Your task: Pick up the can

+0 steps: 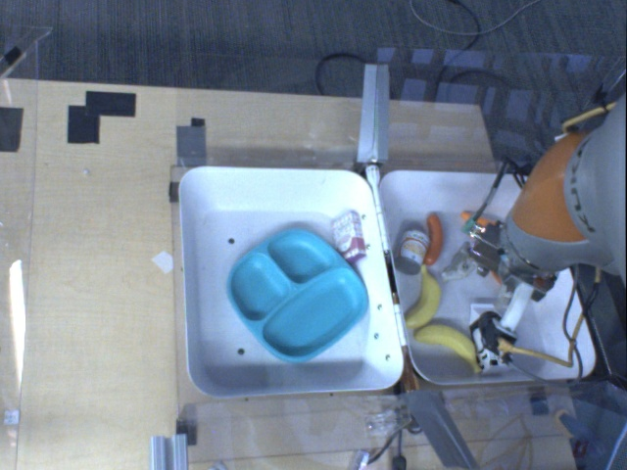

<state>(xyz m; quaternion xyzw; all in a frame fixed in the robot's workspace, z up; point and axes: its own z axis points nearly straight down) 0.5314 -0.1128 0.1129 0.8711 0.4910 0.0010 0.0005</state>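
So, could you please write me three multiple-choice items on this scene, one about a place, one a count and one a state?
1. Where does the can lie?
A. in the left bin
B. in the right bin
C. on the bench outside both bins

2. How many bananas are in the right bin?
A. one
B. two
C. four

3. What does the blue tray hold?
A. nothing
B. the can
C. a banana

Key:
1 B, the can rests near the right bin's left wall, beside the divider.
2 B, one banana lies below the can and another banana near the front wall.
3 A, all three of its compartments are bare.
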